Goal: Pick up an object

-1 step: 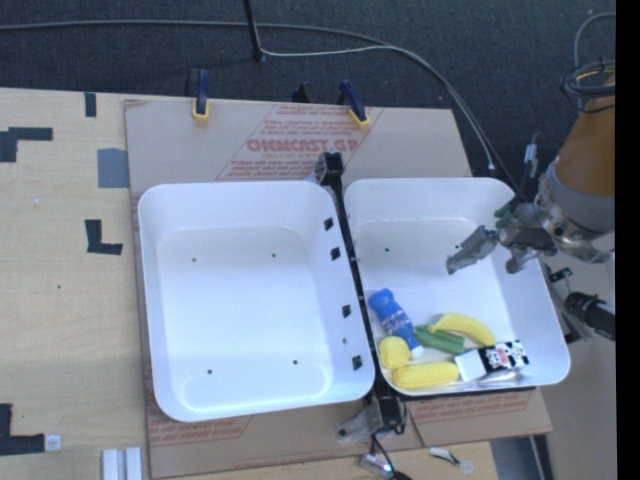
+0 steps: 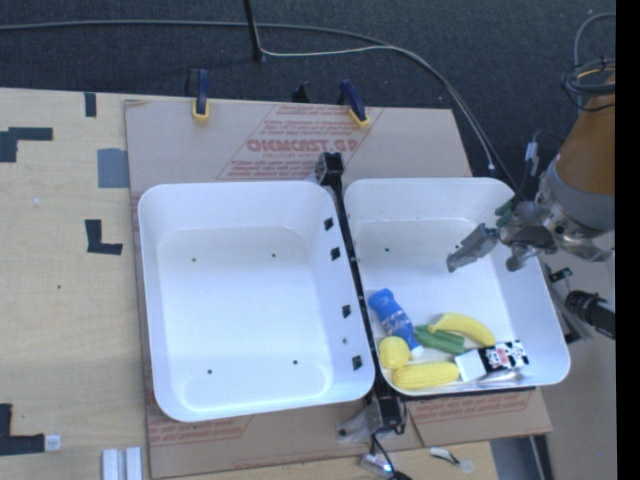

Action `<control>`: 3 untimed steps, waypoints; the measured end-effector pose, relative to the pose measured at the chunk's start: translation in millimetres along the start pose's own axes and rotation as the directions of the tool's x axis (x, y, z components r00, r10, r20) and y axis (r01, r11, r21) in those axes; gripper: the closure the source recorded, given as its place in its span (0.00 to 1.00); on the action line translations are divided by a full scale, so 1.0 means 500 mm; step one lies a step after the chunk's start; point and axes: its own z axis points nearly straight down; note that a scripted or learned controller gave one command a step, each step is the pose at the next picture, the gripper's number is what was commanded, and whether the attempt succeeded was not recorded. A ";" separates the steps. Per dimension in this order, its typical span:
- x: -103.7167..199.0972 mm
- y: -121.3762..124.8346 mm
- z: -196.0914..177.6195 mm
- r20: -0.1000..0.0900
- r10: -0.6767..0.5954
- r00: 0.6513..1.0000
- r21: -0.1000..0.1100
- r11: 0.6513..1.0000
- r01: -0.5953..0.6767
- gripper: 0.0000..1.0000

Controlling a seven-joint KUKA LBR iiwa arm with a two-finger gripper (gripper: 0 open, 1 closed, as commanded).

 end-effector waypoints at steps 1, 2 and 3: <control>0.016 0.011 0.101 -0.001 -0.001 1.000 0.005 1.000 0.001 0.00; -0.004 0.009 0.207 -0.001 0.001 1.000 0.005 1.000 -0.001 0.00; 0.008 0.000 0.296 -0.001 0.000 1.000 0.004 1.000 0.000 0.00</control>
